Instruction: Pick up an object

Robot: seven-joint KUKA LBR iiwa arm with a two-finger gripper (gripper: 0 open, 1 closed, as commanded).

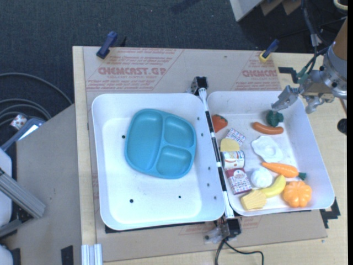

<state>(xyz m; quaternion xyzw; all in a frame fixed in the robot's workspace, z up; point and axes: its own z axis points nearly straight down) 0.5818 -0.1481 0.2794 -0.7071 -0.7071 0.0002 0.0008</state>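
Fingers (pixel 284 99) spread, nothing between them; gripper (pixel 298 101) hangs over the right bin's (pixel 317 148) far corner. Just below the left finger we see a dark green toy (pixel 274 116), a sausage (pixel 267 128) touching it. Our worry: closing could nudge the sausage, or pinch both.

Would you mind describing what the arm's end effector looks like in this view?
The end effector is grey metal, with two slim, pale grey fingers splaying from a blocky silver body. Dark cables run down to the wrist. A rounded grey arm segment sits at the frame's right edge.
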